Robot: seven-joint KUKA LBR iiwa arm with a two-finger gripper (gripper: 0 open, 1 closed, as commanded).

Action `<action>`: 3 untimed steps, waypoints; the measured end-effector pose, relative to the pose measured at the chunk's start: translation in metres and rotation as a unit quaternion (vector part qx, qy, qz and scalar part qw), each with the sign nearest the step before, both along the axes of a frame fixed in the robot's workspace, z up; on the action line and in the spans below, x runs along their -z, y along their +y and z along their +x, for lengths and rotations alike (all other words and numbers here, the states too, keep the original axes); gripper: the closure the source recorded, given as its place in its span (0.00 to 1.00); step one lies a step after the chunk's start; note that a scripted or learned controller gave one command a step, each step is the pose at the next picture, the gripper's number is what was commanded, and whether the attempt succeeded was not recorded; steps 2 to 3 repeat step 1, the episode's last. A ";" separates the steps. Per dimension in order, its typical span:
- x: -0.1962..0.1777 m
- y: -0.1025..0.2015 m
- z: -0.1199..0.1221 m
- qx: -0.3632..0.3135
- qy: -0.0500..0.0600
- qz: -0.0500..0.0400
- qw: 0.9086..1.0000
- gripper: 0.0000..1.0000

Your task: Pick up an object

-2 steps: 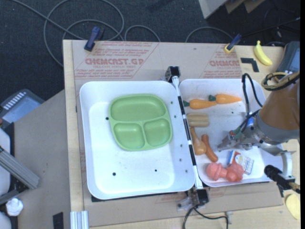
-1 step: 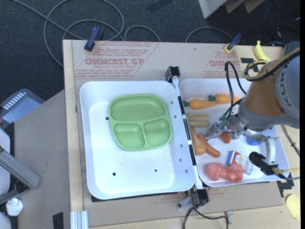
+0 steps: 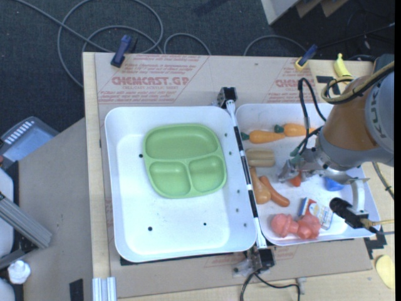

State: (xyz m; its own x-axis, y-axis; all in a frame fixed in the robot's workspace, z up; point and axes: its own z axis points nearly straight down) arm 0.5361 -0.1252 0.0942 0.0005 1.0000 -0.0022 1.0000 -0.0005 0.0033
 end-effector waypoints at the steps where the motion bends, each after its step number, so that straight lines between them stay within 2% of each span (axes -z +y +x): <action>1: -0.090 0.099 0.010 -0.001 0.001 0.001 1.000 1.00; 3: -0.090 0.099 0.010 -0.001 0.001 0.001 1.000 1.00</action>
